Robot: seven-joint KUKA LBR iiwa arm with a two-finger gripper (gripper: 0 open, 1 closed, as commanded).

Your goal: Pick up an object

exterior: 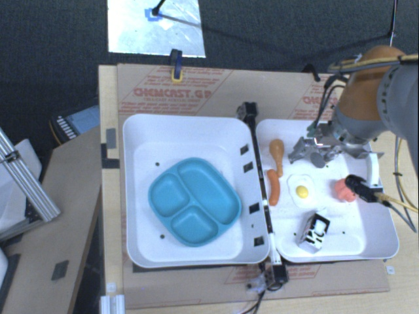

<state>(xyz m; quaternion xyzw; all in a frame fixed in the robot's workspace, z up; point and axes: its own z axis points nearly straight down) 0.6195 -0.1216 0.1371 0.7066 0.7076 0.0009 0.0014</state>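
Pink toy [341, 189], partly covered, lies near the fried egg [301, 191] and hand [316, 150].

The arm [400, 103] comes in from the right edge of the view, in its upper half, as a thick grey body bent toward the left. Ahead of the grey part sits the orange band [362, 97], rounded and facing up and left. Below it the wrist narrows and points down and to the left, ending in the grey metal gripper [313, 150], which hangs tilted rather than straight down.
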